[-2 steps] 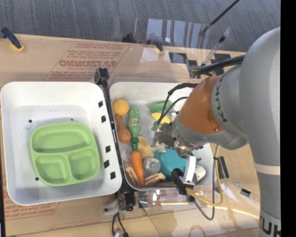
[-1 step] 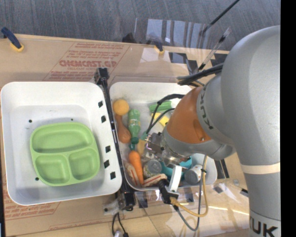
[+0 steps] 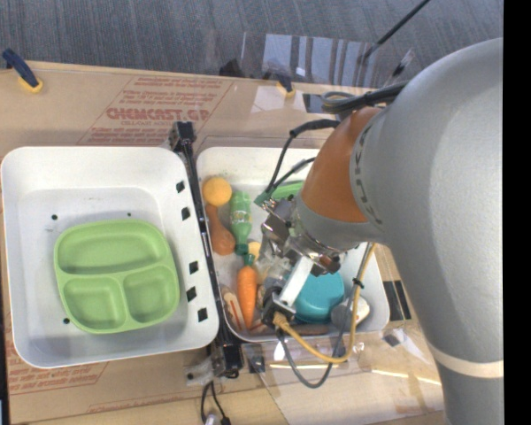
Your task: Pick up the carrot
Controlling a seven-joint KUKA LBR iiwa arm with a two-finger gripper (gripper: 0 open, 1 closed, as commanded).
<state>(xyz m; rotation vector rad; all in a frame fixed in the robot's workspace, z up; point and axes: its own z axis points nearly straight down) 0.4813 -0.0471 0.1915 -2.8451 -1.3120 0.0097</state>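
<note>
The green three-compartment plastic tray (image 3: 115, 274) lies in the left shallow white bin (image 3: 26, 193). In the right white bin (image 3: 248, 162), the orange carrot (image 3: 247, 295) lies nearest — green plastic bottle (image 3: 240, 220) behind it, round orange fruit (image 3: 216, 191) farther back, teal cup (image 3: 323, 297) right of it.

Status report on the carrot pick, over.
Claw down in right white bin. Orange tapered carrot lies beside it on bin floor. Green plastic bottle and teal round bowl crowd close.
</note>
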